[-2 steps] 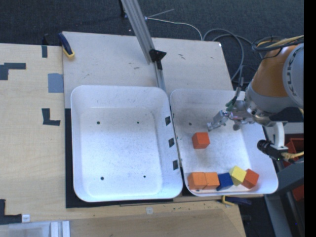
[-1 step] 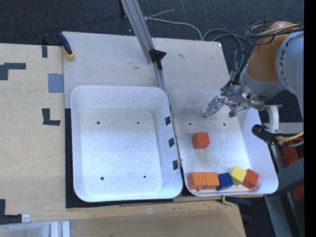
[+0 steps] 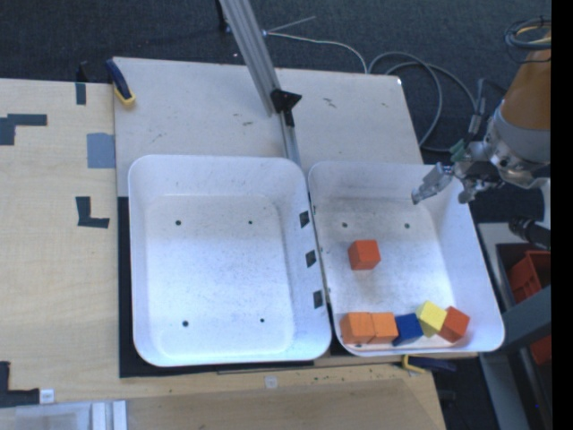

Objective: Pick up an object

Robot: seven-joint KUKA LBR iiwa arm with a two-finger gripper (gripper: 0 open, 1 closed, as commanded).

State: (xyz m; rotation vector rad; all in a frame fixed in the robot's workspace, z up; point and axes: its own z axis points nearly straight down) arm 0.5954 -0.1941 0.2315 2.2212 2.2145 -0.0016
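An orange cube (image 3: 363, 254) lies alone near the middle of the right bin (image 3: 469, 256). Along that bin's front wall sit two orange blocks (image 3: 369, 327) side by side, then a blue block (image 3: 407, 328), a yellow block (image 3: 431, 317) and an orange-red block (image 3: 454, 323). My gripper (image 3: 446, 188) hovers over the bin's far right corner, well behind and to the right of the lone cube. Its fingers stand open with nothing between them.
The left bin (image 3: 143, 179) adjoins the right one. A slanted metal post (image 3: 255, 43) rises behind the bins, with cables (image 3: 421, 70) on the floor to its right. A blue and yellow clamp (image 3: 119, 82) lies at the board's far left corner.
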